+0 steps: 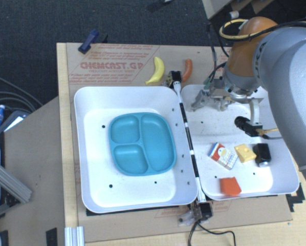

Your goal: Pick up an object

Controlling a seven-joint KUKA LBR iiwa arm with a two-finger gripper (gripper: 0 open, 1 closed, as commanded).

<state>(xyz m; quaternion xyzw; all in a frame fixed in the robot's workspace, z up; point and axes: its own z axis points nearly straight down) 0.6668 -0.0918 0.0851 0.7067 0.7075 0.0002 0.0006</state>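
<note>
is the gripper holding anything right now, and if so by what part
Cannot be told. The gripper sits at the far end of the right bin, with no object visible between its fingers; the orange block and yellow block lie loose.

The arm (291, 70) runs off the right edge, hiding the right bin's (245, 186) far corner.

Legible text appeared only on the brown protective sheet (114, 63) covering the bench behind the bins: red lettering read "CHEMCAST GP", with smaller red lines above and below too fine to read. The small carton's (223, 156) print was illegible.
</note>
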